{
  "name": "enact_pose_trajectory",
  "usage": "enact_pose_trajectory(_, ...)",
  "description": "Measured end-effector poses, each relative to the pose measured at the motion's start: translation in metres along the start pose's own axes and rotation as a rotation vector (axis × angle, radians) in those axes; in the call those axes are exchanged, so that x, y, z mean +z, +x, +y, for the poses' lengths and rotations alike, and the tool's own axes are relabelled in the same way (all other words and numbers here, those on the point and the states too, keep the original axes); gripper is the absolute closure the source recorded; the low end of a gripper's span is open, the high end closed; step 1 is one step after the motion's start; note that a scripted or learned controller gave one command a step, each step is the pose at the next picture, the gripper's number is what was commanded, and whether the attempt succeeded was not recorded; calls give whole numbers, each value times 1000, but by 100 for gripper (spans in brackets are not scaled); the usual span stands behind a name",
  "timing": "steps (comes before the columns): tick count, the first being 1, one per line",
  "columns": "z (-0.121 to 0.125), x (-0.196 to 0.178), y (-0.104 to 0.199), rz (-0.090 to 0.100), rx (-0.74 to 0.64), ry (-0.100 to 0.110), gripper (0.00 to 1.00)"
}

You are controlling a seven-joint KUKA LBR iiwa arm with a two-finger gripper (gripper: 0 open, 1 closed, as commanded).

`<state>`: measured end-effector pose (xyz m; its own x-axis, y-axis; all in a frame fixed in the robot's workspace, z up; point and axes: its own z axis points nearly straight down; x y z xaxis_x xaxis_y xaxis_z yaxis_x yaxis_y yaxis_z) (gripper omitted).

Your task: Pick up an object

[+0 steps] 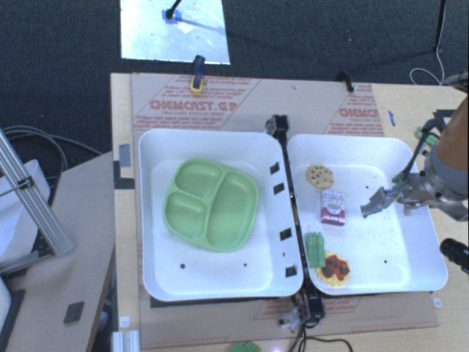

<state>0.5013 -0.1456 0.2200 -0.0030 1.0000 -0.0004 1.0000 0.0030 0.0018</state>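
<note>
In the right bin [410, 270] lie a round cookie [319, 175], a small red and white box [333, 207], a green bean-like piece [315, 248] and a small pizza slice [335, 268]. My gripper [375, 204] hangs over the middle of the right bin, just to the right of the red and white box. Nothing shows between its fingers. The arm comes in from the right edge.
The left bin [168, 270] holds a light green divided plate [212, 204]. A black divider with clips [287, 211] runs between the two bins. A yellow clamp [197, 83] sits on the board behind the bins.
</note>
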Motion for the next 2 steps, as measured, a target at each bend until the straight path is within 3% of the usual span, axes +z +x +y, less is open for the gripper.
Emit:
enact_pose_trajectory(1, 63, 110, -46, -1, 2, 3, 0)
enact_pose_trajectory(2, 128, 136, -60, -2, -4, -6, 0)
